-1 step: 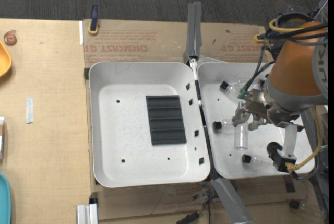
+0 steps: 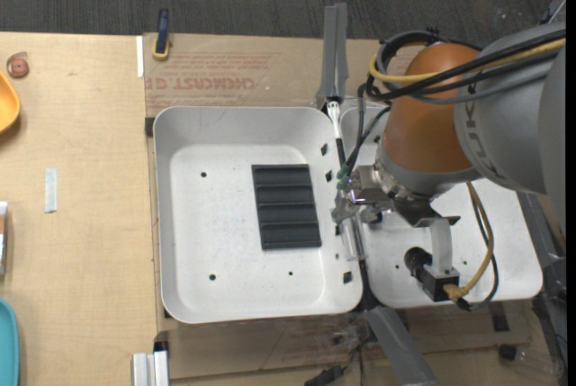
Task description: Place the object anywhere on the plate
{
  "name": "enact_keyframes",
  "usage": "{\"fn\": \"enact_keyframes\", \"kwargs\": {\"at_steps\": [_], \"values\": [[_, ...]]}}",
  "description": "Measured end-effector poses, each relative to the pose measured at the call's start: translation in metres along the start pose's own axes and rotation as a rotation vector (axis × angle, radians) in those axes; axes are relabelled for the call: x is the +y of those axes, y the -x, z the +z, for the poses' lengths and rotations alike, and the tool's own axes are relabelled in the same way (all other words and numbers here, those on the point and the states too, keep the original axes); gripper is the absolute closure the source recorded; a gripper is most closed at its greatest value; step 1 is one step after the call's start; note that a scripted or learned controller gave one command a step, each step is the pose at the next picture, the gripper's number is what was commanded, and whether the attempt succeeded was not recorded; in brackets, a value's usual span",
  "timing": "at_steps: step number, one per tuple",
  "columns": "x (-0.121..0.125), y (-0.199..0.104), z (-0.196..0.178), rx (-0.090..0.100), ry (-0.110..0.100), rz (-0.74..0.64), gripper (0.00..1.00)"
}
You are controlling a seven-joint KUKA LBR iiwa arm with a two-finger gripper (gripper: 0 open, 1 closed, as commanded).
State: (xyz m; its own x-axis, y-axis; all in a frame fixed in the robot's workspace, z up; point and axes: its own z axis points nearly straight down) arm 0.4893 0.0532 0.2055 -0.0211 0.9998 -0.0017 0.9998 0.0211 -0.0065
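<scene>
A black ribbed block (image 2: 286,206), a flat rectangle of four raised bars, lies on the floor of the left bin (image 2: 202,240), a little right of that bin's middle, its long side running up and down the frame, and nothing touches it. The grey arm (image 2: 508,119) comes in from the right edge of the frame, and its orange band (image 2: 432,119) sits above the right bin (image 2: 513,249). The gripper (image 2: 351,206) hangs at the seam where the two bins meet, just right of the block and apart from it. Its fingers are tucked under the wrist hardware, so I cannot tell whether they are spread or pressed together, and nothing shows between them. Both bins rest on a brown cardboard sheet (image 2: 225,69) with red print along its top part, and the sheet lies on the pale wooden worktop (image 2: 81,267). A blue-handled clamp (image 2: 162,33) sits at the sheet's upper left corner. At the left edge of the frame there is an orange-yellow curved thing (image 2: 7,110) with a small reddish disc (image 2: 16,65) above it. Lower down are a small pale strip (image 2: 50,191) and, at the lower left corner, a sliver of something teal (image 2: 7,344). A grey post (image 2: 335,51) stands at the top between the bins.
</scene>
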Motion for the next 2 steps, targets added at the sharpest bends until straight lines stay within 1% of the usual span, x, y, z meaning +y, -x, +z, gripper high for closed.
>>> {"fn": "enact_keyframes", "kwargs": {"at_steps": [1, 2], "values": [[-0.011, -0.093, 0.001, -0.002, 0.001, 0.200, 1.00], [0.036, -0.116, -0.088, -0.003, 0.002, 0.424, 1.00]]}}
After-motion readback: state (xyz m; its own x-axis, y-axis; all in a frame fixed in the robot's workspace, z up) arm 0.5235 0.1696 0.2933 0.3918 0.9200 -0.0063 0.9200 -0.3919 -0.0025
